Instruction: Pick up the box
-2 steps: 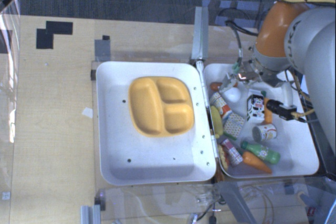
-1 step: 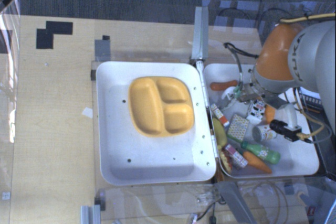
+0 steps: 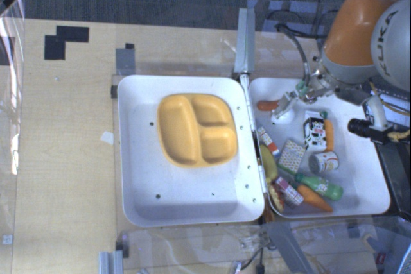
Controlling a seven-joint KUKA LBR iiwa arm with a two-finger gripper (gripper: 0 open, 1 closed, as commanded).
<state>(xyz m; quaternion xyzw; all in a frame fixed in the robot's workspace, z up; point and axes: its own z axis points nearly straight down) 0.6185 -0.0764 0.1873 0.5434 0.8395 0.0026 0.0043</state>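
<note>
Camera view shows the tool (image 3: 284, 107) low over the far left part of the right bin (image 3: 379, 199) (whether it is open or closed I cannot tell), while the box (image 3: 314, 131) lies just right of it beside a carrot (image 3: 329, 133).

Two white bins (image 3: 128, 157), one yellow divided tray (image 3: 196, 129), one small box (image 3: 314, 133), two carrots (image 3: 329, 131), one green bottle (image 3: 319, 185)

Clutter (image 3: 302, 176) tight around box (image 3: 314, 131)
</note>
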